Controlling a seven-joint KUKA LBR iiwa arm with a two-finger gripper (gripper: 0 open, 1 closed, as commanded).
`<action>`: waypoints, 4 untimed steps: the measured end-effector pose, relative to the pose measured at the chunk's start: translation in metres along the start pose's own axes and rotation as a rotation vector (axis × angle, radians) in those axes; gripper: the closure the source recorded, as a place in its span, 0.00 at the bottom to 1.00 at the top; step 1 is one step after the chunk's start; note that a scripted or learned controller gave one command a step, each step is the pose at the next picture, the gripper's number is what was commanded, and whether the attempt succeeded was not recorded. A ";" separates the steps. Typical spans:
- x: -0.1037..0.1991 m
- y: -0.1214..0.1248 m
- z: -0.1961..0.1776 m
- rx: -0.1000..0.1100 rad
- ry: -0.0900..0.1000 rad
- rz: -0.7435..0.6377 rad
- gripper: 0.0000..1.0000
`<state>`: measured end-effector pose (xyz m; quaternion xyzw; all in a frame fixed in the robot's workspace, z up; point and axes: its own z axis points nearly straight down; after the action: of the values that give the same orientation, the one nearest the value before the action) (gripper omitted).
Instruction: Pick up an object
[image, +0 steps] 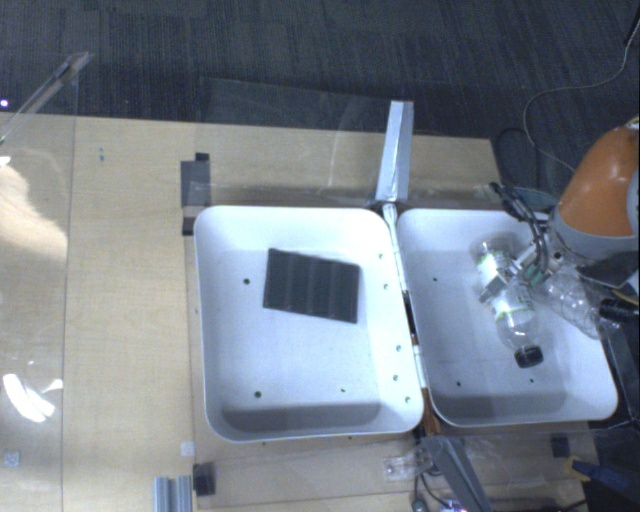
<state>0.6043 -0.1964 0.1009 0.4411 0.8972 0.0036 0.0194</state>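
From the arm (605, 190) at three o'clock I see the gripper (515, 268) low in the right bin (450, 395), over a clear plastic bottle (512, 318). I cannot tell its opening or hold. I judge the grasp step is in hand; next it must close firmly, then lift straight.

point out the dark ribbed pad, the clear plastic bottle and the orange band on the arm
dark ribbed pad (311, 286): camera view, middle of its top face, in the left bin
clear plastic bottle (514, 318): camera view, on its clear body, in the right bin
orange band (603, 180): camera view, on its rounded orange surface
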 end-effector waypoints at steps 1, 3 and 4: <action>-0.001 -0.006 0.000 -0.002 0.004 -0.104 0.00; -0.036 0.031 0.004 0.049 0.053 -0.289 0.00; -0.035 0.034 0.005 0.047 0.054 -0.274 0.00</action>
<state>0.6531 -0.2036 0.0982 0.3145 0.9491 -0.0081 -0.0149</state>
